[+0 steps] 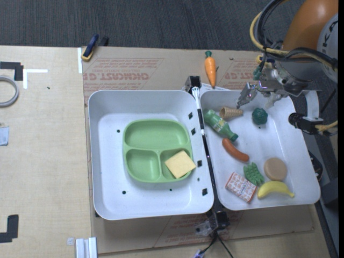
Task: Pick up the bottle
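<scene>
The green bottle (pixel 217 123) lies on its side at the far left of the right bin (pixel 301 160), its neck pointing toward the near right. My gripper (pixel 246 98) hangs over the far end of that bin, up and to the right of the bottle and just above a tan cone (pixel 231 112). It stands open with nothing between its fingers, apart from the bottle.
The right bin also holds a dark green ball (pixel 259 116), a red sausage (pixel 235 149), a leafy green piece (pixel 252 173), a round cookie (pixel 275 169), a banana (pixel 275 190) and a cracker box (pixel 240 187). In the left bin sits a green divided plate (pixel 141 135) with a yellow block (pixel 179 164). A carrot (pixel 209 69) lies beyond the bins.
</scene>
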